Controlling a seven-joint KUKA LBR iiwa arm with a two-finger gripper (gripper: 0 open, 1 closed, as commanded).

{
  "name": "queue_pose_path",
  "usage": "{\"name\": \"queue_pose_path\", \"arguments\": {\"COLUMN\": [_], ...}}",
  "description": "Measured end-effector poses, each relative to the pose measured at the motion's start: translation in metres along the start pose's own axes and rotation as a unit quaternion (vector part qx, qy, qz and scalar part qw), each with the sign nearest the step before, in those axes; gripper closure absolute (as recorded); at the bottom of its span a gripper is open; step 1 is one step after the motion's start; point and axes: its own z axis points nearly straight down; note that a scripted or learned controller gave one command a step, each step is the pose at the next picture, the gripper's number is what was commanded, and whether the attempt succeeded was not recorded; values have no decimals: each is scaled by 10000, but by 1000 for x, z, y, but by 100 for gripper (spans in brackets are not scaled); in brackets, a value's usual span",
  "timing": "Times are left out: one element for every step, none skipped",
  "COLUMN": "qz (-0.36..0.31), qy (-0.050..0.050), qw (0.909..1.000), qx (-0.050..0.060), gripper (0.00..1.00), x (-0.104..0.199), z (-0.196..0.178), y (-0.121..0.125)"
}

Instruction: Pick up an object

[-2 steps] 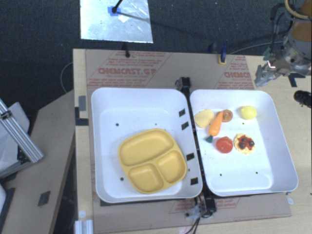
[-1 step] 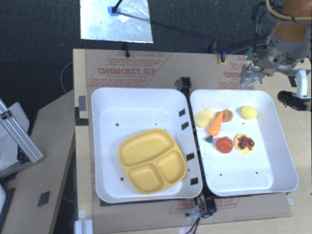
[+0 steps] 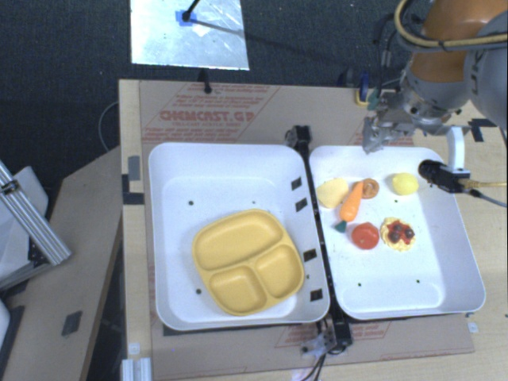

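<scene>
The right bin (image 3: 444, 284) holds several toy foods: a pale yellow piece (image 3: 332, 190), an orange carrot (image 3: 352, 202), a small brown round piece (image 3: 370, 187), a yellow lemon (image 3: 406, 183), a red tomato (image 3: 365, 236) and a small pizza (image 3: 398, 233). My gripper (image 3: 375, 143) hangs over the bin's back edge, above and behind the foods, with nothing seen in it. The left bin (image 3: 171, 213) holds a yellow divided tray (image 3: 248, 260).
A silver sheet (image 3: 189, 24) lies on the dark floor behind the bench. A black clamp (image 3: 299, 137) sits where the two bins meet at the back. An aluminium frame piece (image 3: 32, 221) stands at far left.
</scene>
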Motion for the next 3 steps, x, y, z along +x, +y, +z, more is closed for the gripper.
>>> {"name": "queue_pose_path", "arguments": {"qz": [2,-1,1], "qy": [0,0,-1], "qw": [10000,10000,10000], "qx": [0,2,-6], "gripper": [100,100,100], "x": [48,101,153], "z": [-1,18,12], "y": [-16,-25,-33]}}
